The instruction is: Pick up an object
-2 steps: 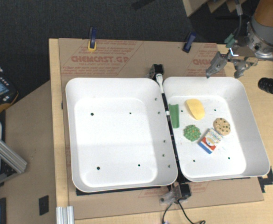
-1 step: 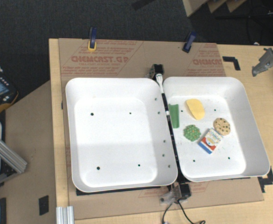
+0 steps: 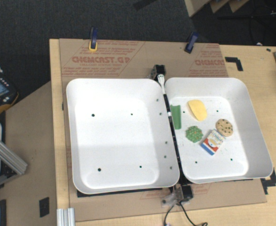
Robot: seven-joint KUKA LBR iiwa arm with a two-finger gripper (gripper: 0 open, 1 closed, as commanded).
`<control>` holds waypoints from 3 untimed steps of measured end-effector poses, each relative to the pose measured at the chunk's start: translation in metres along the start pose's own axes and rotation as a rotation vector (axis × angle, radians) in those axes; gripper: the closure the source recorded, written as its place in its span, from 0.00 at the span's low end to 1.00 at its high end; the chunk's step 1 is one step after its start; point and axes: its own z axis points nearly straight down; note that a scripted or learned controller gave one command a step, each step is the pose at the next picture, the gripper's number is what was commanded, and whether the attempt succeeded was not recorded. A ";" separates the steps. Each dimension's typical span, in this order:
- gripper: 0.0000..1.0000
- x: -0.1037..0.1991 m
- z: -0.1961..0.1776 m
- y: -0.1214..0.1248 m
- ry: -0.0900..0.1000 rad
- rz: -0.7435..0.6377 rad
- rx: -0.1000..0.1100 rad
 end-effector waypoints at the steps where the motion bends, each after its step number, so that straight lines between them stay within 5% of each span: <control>1: 0.00 0.047 0.107 0.027 0.011 -0.012 0.019; 2: 1.00 0.043 0.090 0.027 0.003 -0.009 0.005; 3: 1.00 0.003 0.190 -0.018 0.010 -0.001 0.021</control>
